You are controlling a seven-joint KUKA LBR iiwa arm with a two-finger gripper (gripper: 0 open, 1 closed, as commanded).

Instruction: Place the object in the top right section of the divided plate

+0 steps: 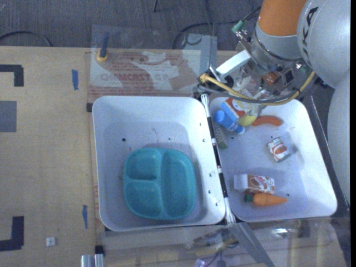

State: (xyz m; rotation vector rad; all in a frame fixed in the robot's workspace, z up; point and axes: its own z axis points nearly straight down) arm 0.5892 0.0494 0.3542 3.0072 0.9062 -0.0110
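A teal divided plate (160,183) lies in the left white bin (105,121), with one long section on its right and two smaller ones on its left. My gripper (245,95) hangs over the far left corner of the right bin (320,166). Directly beneath it lies a small bottle (233,114) with a blue cap and a white, orange and yellow body, its cap pointing toward the bin divider. The wrist hides the bottle's upper end, so contact cannot be judged.
The right bin also holds a red-orange pepper-like piece (268,120), a small red-and-white carton (277,149), a second carton (254,182) and an orange carrot (268,200). A printed sheet (142,75) lies behind the left bin. Cables trail around the wrist.
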